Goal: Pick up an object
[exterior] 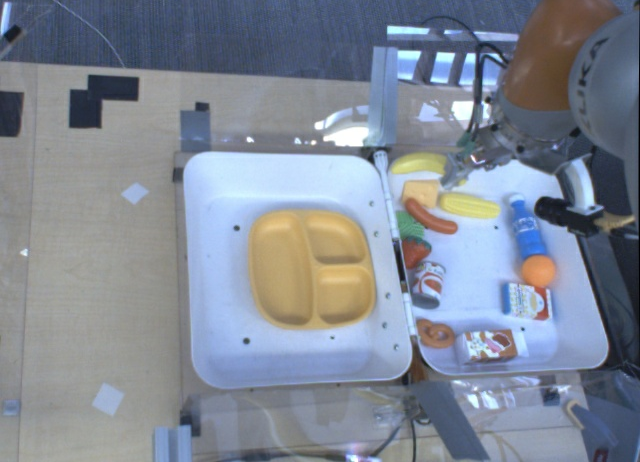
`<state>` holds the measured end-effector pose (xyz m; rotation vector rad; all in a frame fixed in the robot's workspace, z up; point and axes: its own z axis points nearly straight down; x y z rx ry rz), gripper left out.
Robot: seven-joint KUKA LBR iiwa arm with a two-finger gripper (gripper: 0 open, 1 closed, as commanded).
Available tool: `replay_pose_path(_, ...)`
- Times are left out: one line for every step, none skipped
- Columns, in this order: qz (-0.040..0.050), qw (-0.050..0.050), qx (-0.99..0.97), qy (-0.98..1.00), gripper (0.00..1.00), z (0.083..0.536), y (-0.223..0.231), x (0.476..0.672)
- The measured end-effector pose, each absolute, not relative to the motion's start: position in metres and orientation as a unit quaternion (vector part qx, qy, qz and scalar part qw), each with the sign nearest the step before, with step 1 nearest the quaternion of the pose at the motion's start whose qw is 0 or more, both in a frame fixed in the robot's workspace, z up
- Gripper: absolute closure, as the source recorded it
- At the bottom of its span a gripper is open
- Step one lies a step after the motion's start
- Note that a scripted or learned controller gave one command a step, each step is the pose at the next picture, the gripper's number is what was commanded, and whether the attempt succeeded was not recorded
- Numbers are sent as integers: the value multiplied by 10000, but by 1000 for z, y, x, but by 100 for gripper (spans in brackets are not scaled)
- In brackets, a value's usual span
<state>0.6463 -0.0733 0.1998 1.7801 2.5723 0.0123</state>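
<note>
Desk [90, 280] is light wood and carries 2 shallow white bins side by side, centre to right of frame.

Left bin [215, 350]: holds 1 yellow divided tray [310, 268] with 3 compartments, lying flat near the middle of the bin.

Right bin [585, 335]: holds the loose items.
- banana [417, 163], upper left corner of the bin, against the far wall.
- cheese wedge [421, 193], just below the banana.
- corn cob [470, 206], right of the cheese wedge, lying roughly level.
- hot dog [430, 217], slanted, touching the lower edge of the cheese wedge.
- green and red vegetable piece [414, 237], at the left wall, below the hot dog.
- small can [428, 283], tilted, left of centre.
- blue bottle [527, 229], lying lengthwise on the right side, white cap toward the top of frame.
- orange [539, 270], touching the lower end of the blue bottle.
- small carton [525, 301], just below the orange.
- pretzel [435, 333], lower left of the bin.
- white packet [490, 345], right of the pretzel, along the near wall.

Arm enters from upper right of frame. Gripper [455, 172] sits over the upper part of the right bin, between the banana and the corn cob, just above the corn cob's left end. Fingers: spread cannot be told from this angle; nothing seen between them.
</note>
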Motion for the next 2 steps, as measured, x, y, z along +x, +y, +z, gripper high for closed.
replay_pose_path(38, 64, 5687, 8225, 0, 199, -73, 646)
replay_pose_path(27, 58, 6240, 7814, 0, 89, -144, 647)
